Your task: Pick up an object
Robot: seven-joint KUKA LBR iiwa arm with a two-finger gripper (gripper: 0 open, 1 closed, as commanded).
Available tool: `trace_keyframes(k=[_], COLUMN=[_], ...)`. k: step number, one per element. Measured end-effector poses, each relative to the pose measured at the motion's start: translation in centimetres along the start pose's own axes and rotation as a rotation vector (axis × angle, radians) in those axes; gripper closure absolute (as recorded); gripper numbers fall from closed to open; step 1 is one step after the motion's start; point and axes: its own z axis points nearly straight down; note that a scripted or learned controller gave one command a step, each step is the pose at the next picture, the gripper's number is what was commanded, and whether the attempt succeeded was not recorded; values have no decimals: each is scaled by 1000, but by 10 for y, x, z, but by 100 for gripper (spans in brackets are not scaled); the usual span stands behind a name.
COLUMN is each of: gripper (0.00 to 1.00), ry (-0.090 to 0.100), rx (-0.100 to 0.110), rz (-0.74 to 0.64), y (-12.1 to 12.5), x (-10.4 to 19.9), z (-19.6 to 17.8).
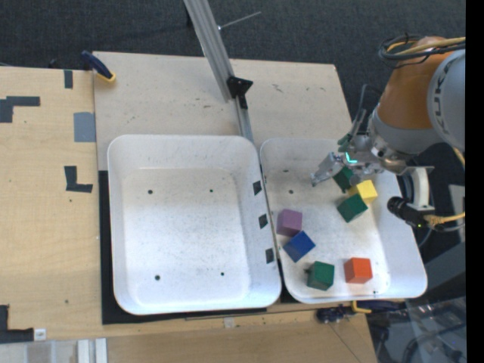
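Several small blocks lie in the right bin point(302, 144): a purple cube point(290, 221), a blue cube point(300, 246), a dark green cube point(321, 274) and an orange cube point(358, 270) toward the front, and a green cube point(352, 206) touching a yellow cube point(366, 190) farther back on the right. My gripper point(336, 171) hangs over the back part of this bin, just left of the yellow cube and above the green one. A small dark green shape sits right under the gripper; I cannot tell whether it is a block or part of the tool.
The left bin point(113, 157) stands beside the right one, sharing a middle wall. A slanted metal rail point(214, 40) runs down to the bins' back junction. Cables point(423, 216) hang off the arm by the right bin's outer rim.
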Motion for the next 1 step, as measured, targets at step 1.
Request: trace_keyframes(k=[1], gripper=[0], ry=[-1], rx=[-3], rz=[-1], y=[1], x=[0], z=[-2])
